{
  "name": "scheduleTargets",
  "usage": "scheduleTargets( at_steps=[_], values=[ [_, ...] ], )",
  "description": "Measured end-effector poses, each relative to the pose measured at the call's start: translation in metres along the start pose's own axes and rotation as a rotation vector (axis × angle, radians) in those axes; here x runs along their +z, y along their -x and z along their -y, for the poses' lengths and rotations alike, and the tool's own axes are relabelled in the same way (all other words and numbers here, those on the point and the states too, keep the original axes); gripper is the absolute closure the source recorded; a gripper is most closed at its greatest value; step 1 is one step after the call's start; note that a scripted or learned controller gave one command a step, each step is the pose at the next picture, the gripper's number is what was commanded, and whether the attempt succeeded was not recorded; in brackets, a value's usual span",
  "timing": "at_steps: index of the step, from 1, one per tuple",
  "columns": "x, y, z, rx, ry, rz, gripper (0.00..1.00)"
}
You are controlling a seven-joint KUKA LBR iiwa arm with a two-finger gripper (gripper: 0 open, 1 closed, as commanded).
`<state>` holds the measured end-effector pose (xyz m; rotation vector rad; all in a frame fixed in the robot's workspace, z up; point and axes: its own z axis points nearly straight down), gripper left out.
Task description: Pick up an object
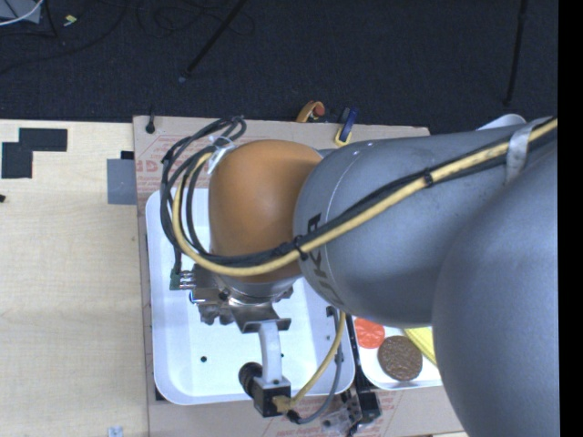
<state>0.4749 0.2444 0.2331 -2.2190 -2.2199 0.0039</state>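
Note:
My arm reaches in from the right and covers most of the left bin (202,335). The orange wrist band sits over the bin's middle, and the gripper (242,313) points down beneath it toward the bin floor. No object shows at the gripper. In the right bin (401,386), just past the arm's edge, lie a brown round disc (399,358), an orange-red piece (369,333) and a yellow thing (423,342), which the arm partly hides.
Black and yellow cables loop around the wrist over the left bin's far side. The wooden bench top (64,280) stretches to the left of the bins. The arm's thick grey body fills the right side above the right bin.

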Motion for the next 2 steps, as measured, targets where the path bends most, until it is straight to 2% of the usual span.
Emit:
scheduleTargets(
  at_steps=[1,2],
  values=[
    [-0.17,0.001,-0.001,-0.002,0.01,-0.003,1.0],
    [-0.24,0.001,0.0,-0.002,0.005,0.0,1.0]
  ],
)
